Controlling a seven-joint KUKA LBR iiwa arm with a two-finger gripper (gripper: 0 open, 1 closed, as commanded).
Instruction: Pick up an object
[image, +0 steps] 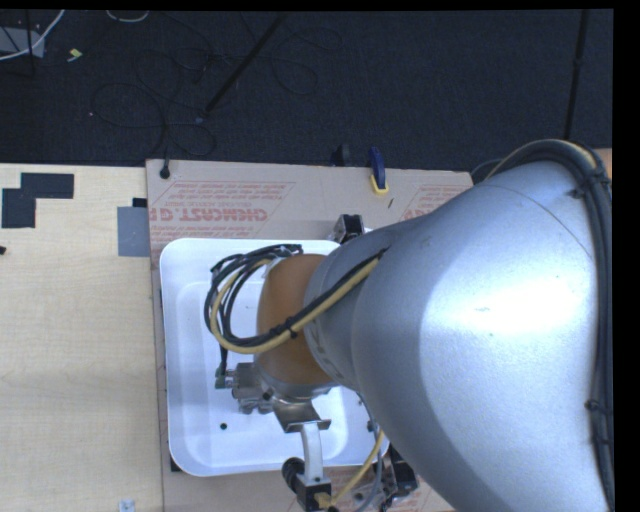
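end effector (268, 392) sits low over the white bin (190, 300), near the bin's front edge and toward its right side, hung under the orange band (285, 300) of the arm (480, 340). its grasping parts are buried under the wrist and a loop of cables (235, 290), so i cannot tell how it stands or whether it has anything.

no object for picking shows on the bare parts of the bin floor; if one lies there, it is hidden under the wrist, so its heading and long axis cannot be read.

judging from this, the step in hand is the reach down to a grasp. doing it well means coming straight down, closing across the thing's narrow side, keeping off the bin's front wall, and lifting slowly enough to confirm something actually comes up.
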